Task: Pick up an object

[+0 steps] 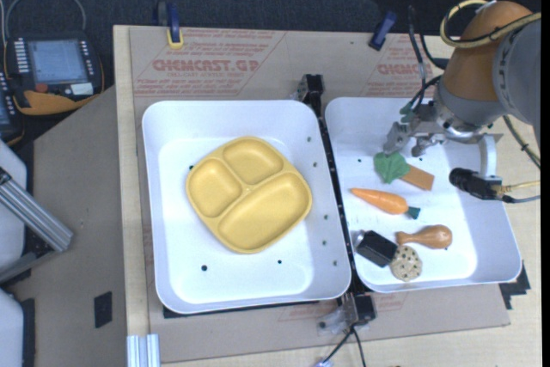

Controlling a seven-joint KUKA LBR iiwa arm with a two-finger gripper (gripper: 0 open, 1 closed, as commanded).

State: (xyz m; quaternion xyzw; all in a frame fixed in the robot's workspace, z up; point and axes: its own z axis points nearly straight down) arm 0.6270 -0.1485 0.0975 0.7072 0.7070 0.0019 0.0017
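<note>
Fingers: the gripper (411, 136) is hanging low over the far part of the right bin (490, 258); its fingers are pointing down just above the green-topped toy, and I cannot tell whether they are standing open or closed, nor whether they are touching anything.
Arm: the grey arm with its orange band (481, 56) is reaching in over the right bin's far right corner.
Green-topped toy: a green and orange piece (400, 171) is lying just below the gripper, inside the right bin.
Carrot: a toy carrot (381, 200) is lying just nearer the camera than the green-topped toy, close beside it.
Drumstick: a brown drumstick (427, 236) is lying nearer still, beyond the carrot from the gripper.
Cookie: a speckled cookie (406, 264) is sitting by the right bin's near wall, touching a small black block (375, 248).
Left bin: the left bin (168, 185) is sitting beside the right bin, carrying a yellow divided plate (249, 193).
Table: the cardboard-covered table (129, 142) is bearing both bins.
</note>
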